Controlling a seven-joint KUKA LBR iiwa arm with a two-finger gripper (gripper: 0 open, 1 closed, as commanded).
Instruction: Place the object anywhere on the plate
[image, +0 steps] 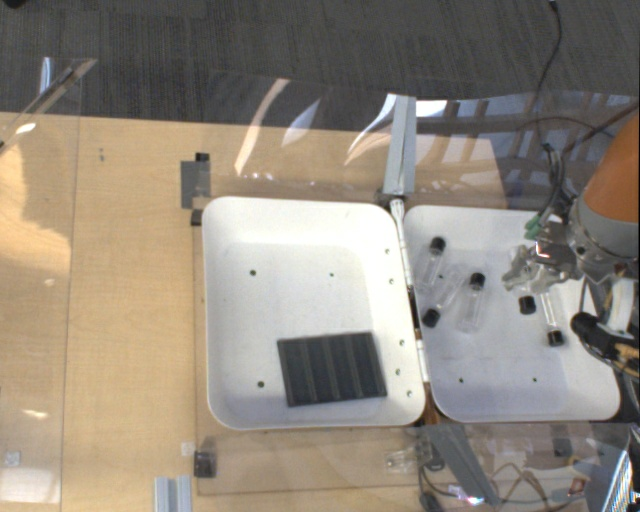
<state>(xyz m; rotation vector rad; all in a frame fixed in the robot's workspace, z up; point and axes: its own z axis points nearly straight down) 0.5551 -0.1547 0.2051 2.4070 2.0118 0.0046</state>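
Observation:
A dark ribbed rectangular plate (331, 368) lies flat in the front part of the left bin (230, 300). Several small clear vials with black caps lie scattered in the right bin (500, 395): one vial (434, 256) at the back left, another (438, 303) just in front of it, and a third (473, 300) towards the middle. My gripper (530, 277) hangs low over the right side of that bin. It is directly above two more vials, one (526, 305) just under it and one (551, 322) slightly to its right.
A metal divider post (399, 150) stands behind the seam between the two bins. The grey arm with its orange band (612, 185) comes in from the right over the right bin's edge. Cables and fittings (470, 480) lie in front of the right bin.

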